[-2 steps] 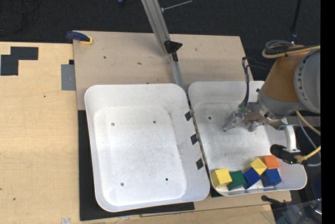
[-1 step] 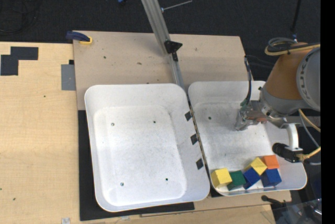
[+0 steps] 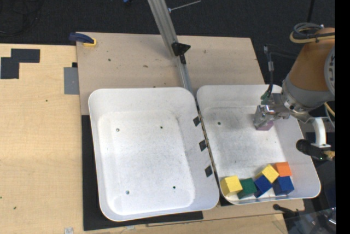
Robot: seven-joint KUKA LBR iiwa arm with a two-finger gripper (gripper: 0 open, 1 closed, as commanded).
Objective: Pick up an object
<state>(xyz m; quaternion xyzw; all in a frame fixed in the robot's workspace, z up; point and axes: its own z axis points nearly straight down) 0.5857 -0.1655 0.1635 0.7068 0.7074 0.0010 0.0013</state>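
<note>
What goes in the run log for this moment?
gripper: over right bin | purple block: at jaws, grasp unclear | other blocks: near corner

light: even, bright on the two white bins [image 3: 147, 205], dim beyond the bench [image 3: 136, 63]
shadows: soft grey smudge under the arm [image 3: 306, 77]
glare: none strong
sharpness: slightly soft, grainy; small blocks [image 3: 262, 181] blurred

A single fixed camera is looking down at a slant from above the desk [image 3: 136, 63], sitting far enough back to take in both white bins: the left bin [image 3: 104, 118] lying toward 8 o'clock, the right bin [image 3: 229, 112] toward 4 o'clock. The arm [image 3: 311, 74] is reaching in from 3 o'clock.
</note>
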